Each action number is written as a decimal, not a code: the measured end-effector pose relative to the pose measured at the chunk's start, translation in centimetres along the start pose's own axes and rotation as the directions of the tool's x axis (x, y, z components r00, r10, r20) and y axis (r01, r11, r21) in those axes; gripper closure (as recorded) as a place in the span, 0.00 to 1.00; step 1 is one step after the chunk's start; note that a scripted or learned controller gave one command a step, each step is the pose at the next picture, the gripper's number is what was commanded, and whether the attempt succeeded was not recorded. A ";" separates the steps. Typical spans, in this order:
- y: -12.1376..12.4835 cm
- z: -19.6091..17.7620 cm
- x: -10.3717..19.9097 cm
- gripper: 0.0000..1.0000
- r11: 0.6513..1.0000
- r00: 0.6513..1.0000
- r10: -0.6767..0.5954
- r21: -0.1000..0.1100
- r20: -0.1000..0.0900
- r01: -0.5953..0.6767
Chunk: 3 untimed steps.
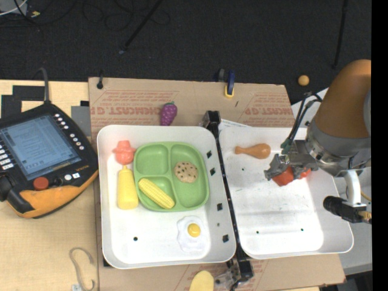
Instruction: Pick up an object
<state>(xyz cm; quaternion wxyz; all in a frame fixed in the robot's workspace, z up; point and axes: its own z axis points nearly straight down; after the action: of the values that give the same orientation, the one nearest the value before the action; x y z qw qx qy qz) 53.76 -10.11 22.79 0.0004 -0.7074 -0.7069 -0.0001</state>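
My gripper (279, 170) hangs low over the right bin (285, 235), near its right-hand middle. A small red object (290, 176) sits right at the gripper's tip, partly covered by it; whether it is gripped or lying on the bin floor is unclear. A tan toy drumstick (254, 151) lies on the bin floor just up and left of the gripper, apart from it.
The left bin (115, 235) holds a green divided plate (171, 162) with a cookie (186, 172) and corn (156, 193), a yellow bottle (126, 188), a pink toy (123, 152) and a fried egg (193, 229). Purple grapes (168, 113) lie behind it. A teach pendant (36, 156) rests at far left.
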 end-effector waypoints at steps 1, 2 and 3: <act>-1.4 -0.9 5.2 1.00 1.000 1.000 -0.004 0.003 -0.002 0.004; -2.7 0.6 9.7 1.00 1.000 1.000 -0.003 0.005 -0.001 0.003; -5.0 0.6 14.5 1.00 1.000 1.000 -0.004 0.005 -0.001 0.004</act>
<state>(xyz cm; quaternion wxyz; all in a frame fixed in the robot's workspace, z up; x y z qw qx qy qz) 48.78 4.38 22.21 0.0027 -0.7061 -0.7082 0.0014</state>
